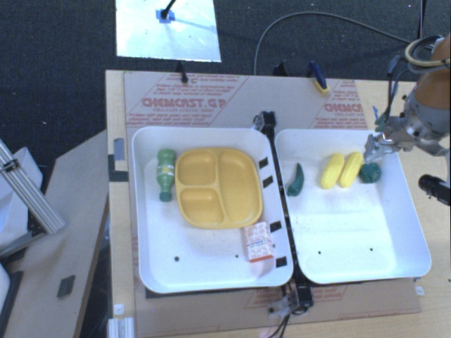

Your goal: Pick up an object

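The right bin [394, 259] holds two yellow corn-like pieces [341, 170] lying side by side, a dark green round object [371, 173] just to their right, and a green pepper [296, 180] near the bin's left wall. My gripper [375, 148] hangs over the bin's far right corner, directly above and slightly behind the dark green object. Nothing can be seen held in it. The grey arm with its orange band [426, 55] enters from the right edge.
In the left bin [144, 259] lie a yellow divided plate [217, 187], a green bottle [165, 174] beside it and a small orange-and-white packet [258, 243]. Black clips [282, 224] line the wall between the bins. A cable loops behind them.
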Tool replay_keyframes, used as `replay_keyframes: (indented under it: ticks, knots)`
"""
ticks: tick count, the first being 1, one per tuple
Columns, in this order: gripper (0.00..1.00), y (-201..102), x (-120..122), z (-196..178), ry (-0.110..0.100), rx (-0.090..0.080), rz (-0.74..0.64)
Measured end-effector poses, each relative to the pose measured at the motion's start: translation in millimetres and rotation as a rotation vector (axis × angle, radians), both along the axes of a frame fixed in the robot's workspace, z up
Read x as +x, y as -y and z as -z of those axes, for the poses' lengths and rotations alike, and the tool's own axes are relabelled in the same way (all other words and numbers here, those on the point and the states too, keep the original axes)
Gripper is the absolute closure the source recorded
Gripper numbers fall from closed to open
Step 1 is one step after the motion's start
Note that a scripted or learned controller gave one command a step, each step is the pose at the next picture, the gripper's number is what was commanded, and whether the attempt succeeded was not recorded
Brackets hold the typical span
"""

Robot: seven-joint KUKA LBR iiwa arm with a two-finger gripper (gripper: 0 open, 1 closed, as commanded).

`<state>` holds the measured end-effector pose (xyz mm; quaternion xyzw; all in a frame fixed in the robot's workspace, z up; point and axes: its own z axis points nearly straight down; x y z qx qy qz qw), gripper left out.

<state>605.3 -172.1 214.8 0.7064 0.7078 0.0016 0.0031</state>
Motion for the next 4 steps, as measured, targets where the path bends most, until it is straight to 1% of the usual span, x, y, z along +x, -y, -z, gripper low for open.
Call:
replay_keyframes:
  ticks: [1,2,3,4]
  knots:
    - [1.00,-0.1,1.1,-10.7,-0.003,0.001,-0.002]
    - [1.00,-58.6,-0.2,-13.3,-0.005,0.002,-0.007]
    - [1.00,-105.2,-6.5,-5.3,-0.006,0.003,-0.006]
    - [1.00,-162.9,-9.9,-10.3,-0.006,0.004,-0.009]
